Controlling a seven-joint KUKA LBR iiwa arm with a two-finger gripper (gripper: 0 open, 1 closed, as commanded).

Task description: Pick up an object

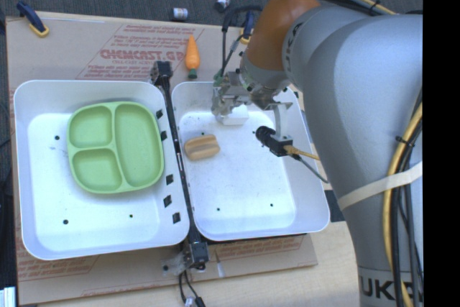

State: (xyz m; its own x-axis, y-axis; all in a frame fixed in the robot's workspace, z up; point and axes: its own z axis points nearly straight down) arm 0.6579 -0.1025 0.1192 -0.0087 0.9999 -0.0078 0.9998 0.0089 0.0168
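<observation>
Gripper (pixel 228 103) low at far edge of right bin (pixel 309 205), over white block (pixel 236 116) | grip state: you can't tell | bun (pixel 202 147) lies nearby | nothing lifted yet; your pick remains

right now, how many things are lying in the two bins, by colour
green: 1, the divided plate
tan: 1, the bun
white: 1, the small block
total: 3
</observation>
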